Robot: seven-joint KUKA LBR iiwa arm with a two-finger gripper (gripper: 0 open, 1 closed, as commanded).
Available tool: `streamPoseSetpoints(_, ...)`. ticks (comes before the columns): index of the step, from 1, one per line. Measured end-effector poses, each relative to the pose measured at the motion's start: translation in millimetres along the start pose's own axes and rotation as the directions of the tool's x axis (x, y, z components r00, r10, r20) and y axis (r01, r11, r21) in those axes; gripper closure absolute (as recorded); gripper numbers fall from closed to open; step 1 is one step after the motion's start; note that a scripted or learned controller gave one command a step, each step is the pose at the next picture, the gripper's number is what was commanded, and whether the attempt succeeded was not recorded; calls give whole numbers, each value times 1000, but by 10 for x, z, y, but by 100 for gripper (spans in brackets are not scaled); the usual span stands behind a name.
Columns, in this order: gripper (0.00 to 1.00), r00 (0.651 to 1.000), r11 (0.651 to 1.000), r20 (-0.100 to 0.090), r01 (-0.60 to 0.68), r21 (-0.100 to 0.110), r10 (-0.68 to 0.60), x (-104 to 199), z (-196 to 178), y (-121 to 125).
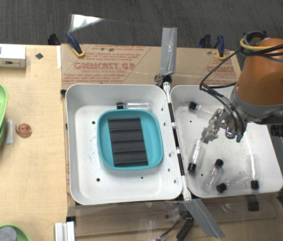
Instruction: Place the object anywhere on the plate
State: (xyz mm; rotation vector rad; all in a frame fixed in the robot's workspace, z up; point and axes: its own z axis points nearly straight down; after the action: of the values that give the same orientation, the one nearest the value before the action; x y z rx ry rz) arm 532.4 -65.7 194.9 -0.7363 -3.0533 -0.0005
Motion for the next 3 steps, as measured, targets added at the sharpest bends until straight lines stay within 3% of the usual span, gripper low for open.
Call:
streamPoseSetpoints(1,0,1000,1000,0,0,0,0,-1,0,-1)
streamPoseSetpoints(2,0,994,994,4,108,0,-108,-742,-2286,72)
streamPoseSetpoints(3,0,962,962,5,272,1,-272,-1117,-2443,-391)
